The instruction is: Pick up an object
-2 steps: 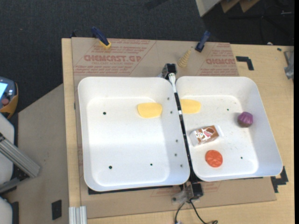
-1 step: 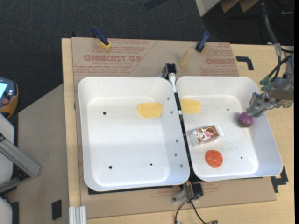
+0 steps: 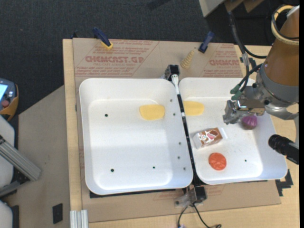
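We are hovering our gripper (image 3: 231,114) over the right bin (image 3: 266,167); whether it is wide or narrow, we cannot tell. Just beside it a small purple ball-like object (image 3: 250,122) is lying, likely light, rounded and prone to rolling, so we are favouring a grip across its middle. Farther out are sitting a wrapped snack packet (image 3: 209,137), a red disc (image 3: 217,161), and two yellow pieces (image 3: 194,109).

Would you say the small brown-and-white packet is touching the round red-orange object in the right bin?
Apart. The camera view shows bare white bin floor between the brown-and-white packet and the round red-orange object below it.
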